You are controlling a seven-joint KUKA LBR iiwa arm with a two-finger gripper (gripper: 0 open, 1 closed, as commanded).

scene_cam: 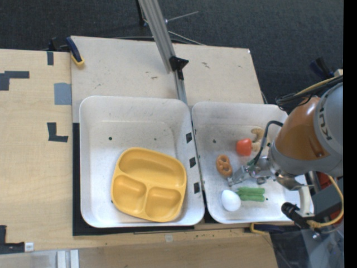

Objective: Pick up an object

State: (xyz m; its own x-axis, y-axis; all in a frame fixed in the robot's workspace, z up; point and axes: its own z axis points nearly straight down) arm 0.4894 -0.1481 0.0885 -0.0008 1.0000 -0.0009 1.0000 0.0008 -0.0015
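Note:
The right bin [212,121] holds several small items. A red tomato-like piece [244,147] lies near its middle, with a beige piece [257,134] just behind it. An orange-brown pretzel [223,164] sits to the left. Near the front wall are a white egg [230,200] and a green pea pod [251,194]. My gripper [244,175] is low inside this bin, between the pretzel, the tomato piece and the pod. The wrist hides what is under it.
A yellow divided plate [149,183] lies in the left bin [95,149] toward the front. A metal pole [159,32] slants across the bench behind the bins. The arm's grey and orange body [304,141] overhangs the right bin's right side.

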